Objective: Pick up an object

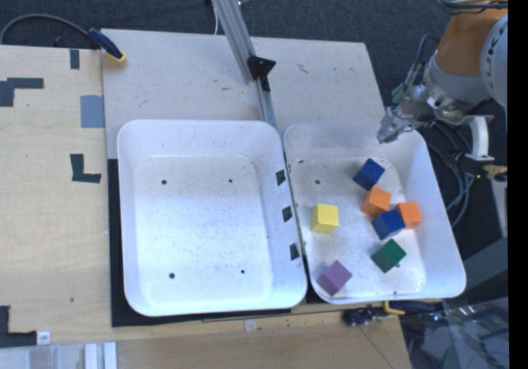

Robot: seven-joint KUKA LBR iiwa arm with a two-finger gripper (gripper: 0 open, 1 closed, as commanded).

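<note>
The right bin [429, 169] holds several small blocks: a blue cube [370, 173], two orange blocks [378, 201] [409, 214], a second blue block [387, 224], a green block [388, 255], a yellow cube [325, 217] and a purple block [334, 276]. My gripper [391, 130] hangs over the bin's far right corner, above and to the right of the blue cube. Nothing shows between its tips, and no block is near them.
The left bin [132, 194] sits beside the right one, sharing a raised middle rim. A slanted metal rail [235, 25] crosses the back of the bench. Cables lie to the right of the bins, and a blue-yellow tool [107, 44] rests at the back left.
</note>
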